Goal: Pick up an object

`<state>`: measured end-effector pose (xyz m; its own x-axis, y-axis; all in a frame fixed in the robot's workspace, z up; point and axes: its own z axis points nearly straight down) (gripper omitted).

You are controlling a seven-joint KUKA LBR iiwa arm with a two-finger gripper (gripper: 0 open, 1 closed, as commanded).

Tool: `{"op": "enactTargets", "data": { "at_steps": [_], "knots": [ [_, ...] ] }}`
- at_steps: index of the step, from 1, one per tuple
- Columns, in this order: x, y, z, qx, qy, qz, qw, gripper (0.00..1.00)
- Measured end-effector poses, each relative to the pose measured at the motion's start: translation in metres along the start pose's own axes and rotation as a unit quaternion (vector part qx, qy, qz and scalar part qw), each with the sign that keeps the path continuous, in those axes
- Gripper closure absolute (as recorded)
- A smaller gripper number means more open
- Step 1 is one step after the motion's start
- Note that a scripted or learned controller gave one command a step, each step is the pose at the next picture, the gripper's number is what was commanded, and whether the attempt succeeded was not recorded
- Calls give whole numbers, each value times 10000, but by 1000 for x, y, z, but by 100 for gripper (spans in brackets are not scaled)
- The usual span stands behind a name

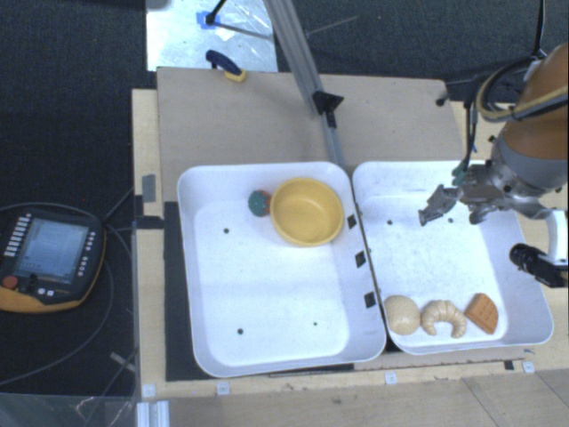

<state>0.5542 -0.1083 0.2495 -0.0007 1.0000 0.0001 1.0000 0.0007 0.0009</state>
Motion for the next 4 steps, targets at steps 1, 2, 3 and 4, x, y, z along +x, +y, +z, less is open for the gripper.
{"op": "enactTargets", "data": {
  "at_steps": [1, 2, 3, 4],
  "knots": [
    [-2, 1, 62, 26, 2, 5, 10000, 0],
    [1, -2, 104, 18, 1, 2, 10000, 0],
    [1, -3, 156, 23, 2, 3, 10000, 0],
    [1, -2, 144, -2, -1, 2, 10000, 100]
  ]
}}
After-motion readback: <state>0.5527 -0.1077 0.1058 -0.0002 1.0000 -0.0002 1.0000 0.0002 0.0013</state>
